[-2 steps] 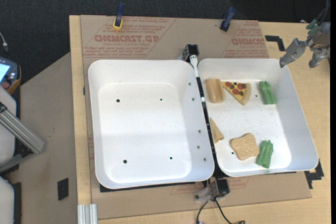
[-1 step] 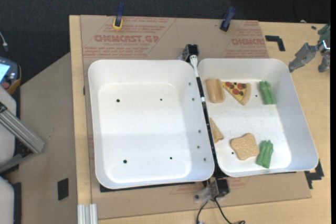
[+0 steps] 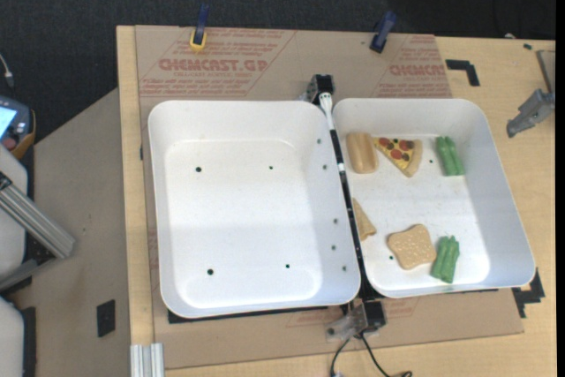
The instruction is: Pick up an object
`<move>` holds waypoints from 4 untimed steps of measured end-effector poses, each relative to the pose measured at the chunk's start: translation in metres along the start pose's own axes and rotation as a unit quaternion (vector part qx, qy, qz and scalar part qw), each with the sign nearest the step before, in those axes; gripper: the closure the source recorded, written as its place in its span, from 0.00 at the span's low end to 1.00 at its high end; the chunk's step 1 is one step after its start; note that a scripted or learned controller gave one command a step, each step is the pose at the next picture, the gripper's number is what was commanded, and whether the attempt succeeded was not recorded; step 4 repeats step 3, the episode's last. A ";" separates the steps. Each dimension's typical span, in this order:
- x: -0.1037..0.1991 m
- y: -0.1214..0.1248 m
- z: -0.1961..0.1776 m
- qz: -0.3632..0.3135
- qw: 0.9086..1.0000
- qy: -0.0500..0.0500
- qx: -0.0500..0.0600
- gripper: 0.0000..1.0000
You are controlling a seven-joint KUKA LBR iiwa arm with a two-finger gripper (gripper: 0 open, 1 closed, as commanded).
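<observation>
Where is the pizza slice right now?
The pizza slice lies in the right bin, near its far edge, between the bread roll and a green vegetable.

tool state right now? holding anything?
Tool: cannot be told from the camera view. The toy pizza slice, tan toast piece and two green vegetable pieces all lie in the right white bin.
</observation>
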State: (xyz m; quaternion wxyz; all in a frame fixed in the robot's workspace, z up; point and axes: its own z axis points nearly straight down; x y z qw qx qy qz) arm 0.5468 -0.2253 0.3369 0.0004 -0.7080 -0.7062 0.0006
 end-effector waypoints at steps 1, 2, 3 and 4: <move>0.001 -0.027 -0.027 -0.001 1.000 -0.001 -0.003 0.00; 0.018 -0.037 -0.060 -0.002 1.000 -0.001 -0.005 0.00; 0.000 -0.045 -0.084 -0.001 1.000 -0.002 -0.004 0.00; 0.000 -0.045 -0.084 -0.001 1.000 -0.002 -0.004 0.00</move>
